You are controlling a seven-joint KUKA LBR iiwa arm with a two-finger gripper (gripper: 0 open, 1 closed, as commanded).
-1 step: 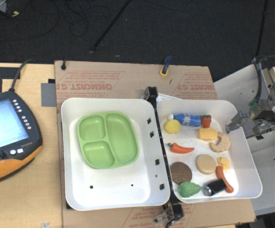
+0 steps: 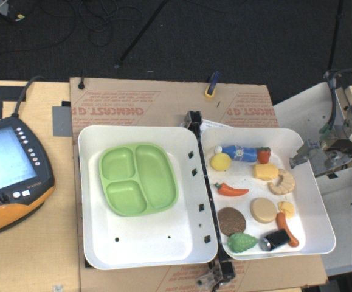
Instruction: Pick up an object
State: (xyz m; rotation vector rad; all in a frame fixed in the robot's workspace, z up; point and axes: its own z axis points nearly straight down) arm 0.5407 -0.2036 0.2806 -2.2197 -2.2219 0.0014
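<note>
Cheese wedge (image 2: 265, 173): lying in the right bin (image 2: 306, 190), near its right wall, just left of the pincer (image 2: 309, 154) hovering at that rim, long axis running left-right. Pincer's state: not telling from here. Counting one wedge among roughly a dozen toys, two bins, one green tray (image 2: 138, 179).

Dark carpeted floor (image 2: 163, 35) behind a cardboard-covered bench (image 2: 163, 102).

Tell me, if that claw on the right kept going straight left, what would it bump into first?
Probably the right bin's rim, then the ridged tan biscuit and yellow block. The gripper may pass above; height is unclear.
</note>
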